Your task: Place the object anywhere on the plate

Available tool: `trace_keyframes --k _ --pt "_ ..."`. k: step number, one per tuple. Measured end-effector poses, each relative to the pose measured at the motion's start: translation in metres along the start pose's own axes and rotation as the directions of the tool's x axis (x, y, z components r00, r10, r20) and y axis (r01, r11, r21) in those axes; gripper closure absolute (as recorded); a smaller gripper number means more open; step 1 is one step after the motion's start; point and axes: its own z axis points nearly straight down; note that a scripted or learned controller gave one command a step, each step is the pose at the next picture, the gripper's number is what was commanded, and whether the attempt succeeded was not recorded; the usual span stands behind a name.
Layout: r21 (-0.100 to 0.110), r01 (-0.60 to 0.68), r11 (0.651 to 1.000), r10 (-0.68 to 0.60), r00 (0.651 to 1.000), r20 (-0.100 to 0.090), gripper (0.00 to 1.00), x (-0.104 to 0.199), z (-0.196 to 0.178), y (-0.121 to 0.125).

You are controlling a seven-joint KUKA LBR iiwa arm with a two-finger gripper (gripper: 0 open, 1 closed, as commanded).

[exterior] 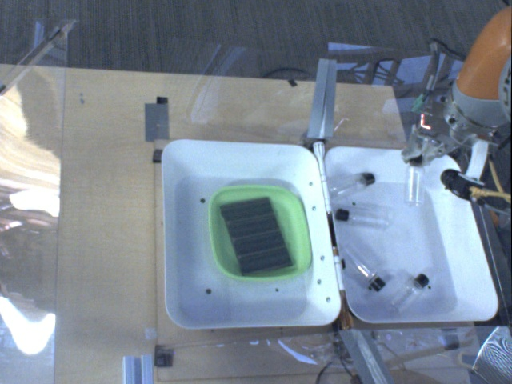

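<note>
Right now we have the tool (416, 160) at the far right corner of the right bin (472, 294), and a clear vial (413, 187) hangs upright just below it, its top apparently pinched between the fingers, so we judge the tool clenched on that vial, though the glass is faint and the grip hard to confirm. From there the green plate (218, 238) lies well to the left and a little nearer the camera, inside the left bin (180, 238); the carry must cross the divider between the two bins. On the plate rests a dark ribbed block (256, 236), its long axis running slightly askew from far to near, which leaves only the green margin bare. Around the tool, the right bin holds several more clear vials with black caps (367, 179), lying scattered on their sides. Both bins sit on the wooden bench (104, 238).
</note>
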Motion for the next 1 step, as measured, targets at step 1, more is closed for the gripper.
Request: trace_keyframes --k 1 --pt "0.005 0.022 1.0 -0.022 1.0 -0.003 1.0 0.057 0.0584 -0.0499"
